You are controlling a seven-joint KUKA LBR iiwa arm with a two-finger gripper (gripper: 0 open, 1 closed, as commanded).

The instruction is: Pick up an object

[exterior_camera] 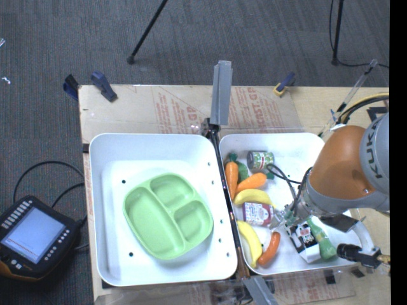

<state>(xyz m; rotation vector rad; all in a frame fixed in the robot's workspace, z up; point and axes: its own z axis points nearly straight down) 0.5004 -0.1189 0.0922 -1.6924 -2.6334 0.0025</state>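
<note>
Grey-and-orange arm low over right bin (318,142), gripper (287,218) beside red pouch (257,214) mid-bin, grip state cannot tell, bananas (252,197), carrots (232,176), can (260,160) along left wall, green tray (168,216) centred in left bin (105,151).

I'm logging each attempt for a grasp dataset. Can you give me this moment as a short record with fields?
left bin: green divided plate
right bin: two carrots, can, two bananas, red pouch, sausage, small carton, green item
end effector: low over the right bin, beside the red pouch
fingers: cannot tell
object held: none visible
</note>
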